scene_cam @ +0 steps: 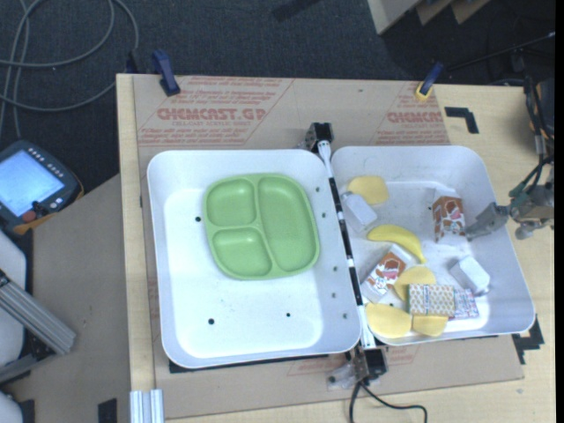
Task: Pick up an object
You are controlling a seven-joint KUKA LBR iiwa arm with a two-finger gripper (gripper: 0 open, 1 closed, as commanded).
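Two white bins side by side on bench. Left bin (176, 236): holds green divided plate (262, 226), three compartments, lying flat toward the far side. Right bin (493, 192): holds the clutter. Yellow round piece (370, 188) near far-left corner, small white block (359, 210) just beside it. Banana (397, 239) mid-bin. Small brown-and-white carton (448, 217) upright toward the right, far half. Red-and-white carton (384, 274) tilted against the left wall, touching yellow pieces (414, 280) next to it. Patterned flat packet (434, 300) lying on top of more yellow slices (392, 322) at near edge. White block (472, 273) near right wall, apart from the rest.

Gripper (493, 220) at right rim of right bin, low, just right of brown-and-white carton, not touching it. Nothing seen between the fingers. Cannot tell how far open; too small and blurred. Handheld screen device (31, 188) off bench at left, cables (62, 33) on floor.
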